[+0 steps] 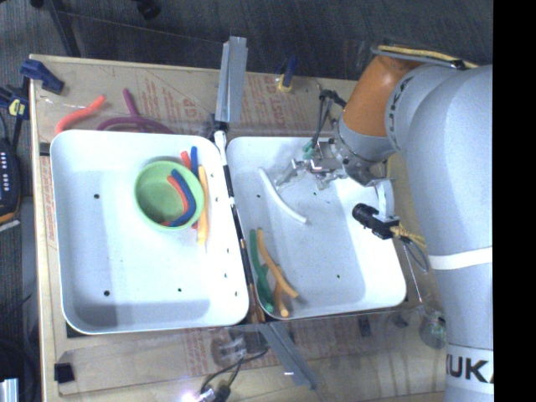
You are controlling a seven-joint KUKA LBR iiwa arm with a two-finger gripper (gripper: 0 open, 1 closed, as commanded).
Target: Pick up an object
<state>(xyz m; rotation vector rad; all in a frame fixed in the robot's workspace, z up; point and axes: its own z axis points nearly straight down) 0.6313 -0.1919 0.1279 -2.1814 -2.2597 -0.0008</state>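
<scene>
Starting at the far left, the surface (126, 346) carries my left bin (92, 283), and in it sits a green bowl (165, 193) with a few coloured sticks (199, 193) lying across its right side and rim. A divider runs between the bins, and just past it, along the lower left wall of the right bin (368, 287), lies a small heap of green and orange sticks (272, 279), their long axes running roughly down the wall toward the near corner. Up and to the right of that heap, near the bin's middle, lies a thin white curved strip (282, 199), pale against the white floor and slanting from upper left to lower right. My jaws (316, 164) hang at the top of this bin, just to the right of the strip's upper end and close above the floor. Whether they stand wide or narrow I cannot tell, as the metal there is too tangled and small to read, and I see nothing held. I judge the white strip to be the nearest thing to take: it lies down and to the left of me, and I would want to close across its narrow width, not along its slant.
</scene>
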